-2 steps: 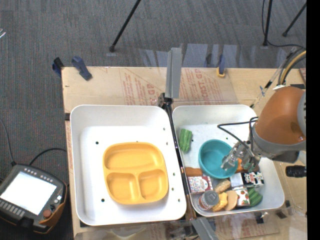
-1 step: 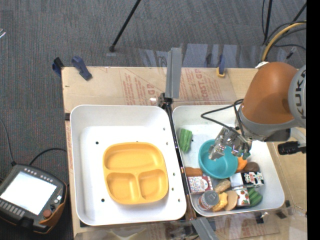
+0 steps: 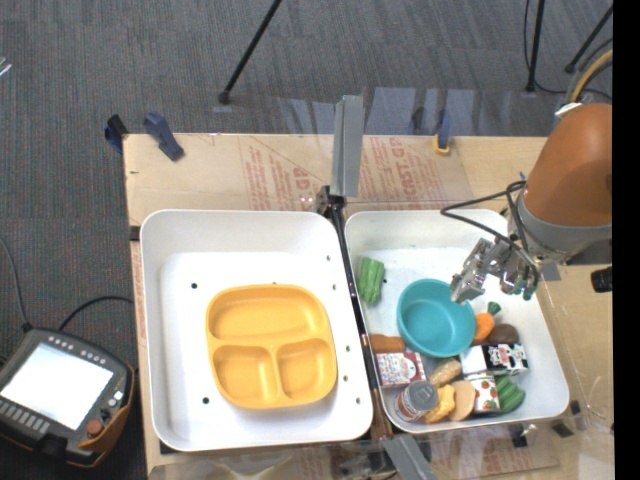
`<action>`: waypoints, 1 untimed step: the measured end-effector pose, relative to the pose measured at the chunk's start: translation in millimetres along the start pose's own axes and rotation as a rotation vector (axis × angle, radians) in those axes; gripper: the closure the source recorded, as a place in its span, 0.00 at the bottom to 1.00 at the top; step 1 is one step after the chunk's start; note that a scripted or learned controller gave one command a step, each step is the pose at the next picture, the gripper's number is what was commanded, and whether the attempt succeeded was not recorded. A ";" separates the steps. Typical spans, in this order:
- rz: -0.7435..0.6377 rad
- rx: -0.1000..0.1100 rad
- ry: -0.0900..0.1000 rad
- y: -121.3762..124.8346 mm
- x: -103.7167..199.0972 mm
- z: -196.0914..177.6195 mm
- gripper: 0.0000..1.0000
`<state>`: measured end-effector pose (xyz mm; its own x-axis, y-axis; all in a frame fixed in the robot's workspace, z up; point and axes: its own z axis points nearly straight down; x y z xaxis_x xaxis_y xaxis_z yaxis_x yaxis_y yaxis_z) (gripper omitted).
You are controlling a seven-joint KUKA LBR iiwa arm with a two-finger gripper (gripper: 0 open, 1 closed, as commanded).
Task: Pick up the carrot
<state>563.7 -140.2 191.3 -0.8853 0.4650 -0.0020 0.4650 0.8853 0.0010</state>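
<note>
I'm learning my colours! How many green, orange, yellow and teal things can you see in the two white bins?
Green: 2, the green vegetable by the divider and the green piece at the right bin's lower right corner
Orange: 1, the carrot
Yellow: 1, the yellow tray
Teal: 1, the teal bowl
Total: 5
</note>
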 end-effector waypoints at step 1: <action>-0.262 0.001 -0.002 -104.5 35.0 -53.9 1.00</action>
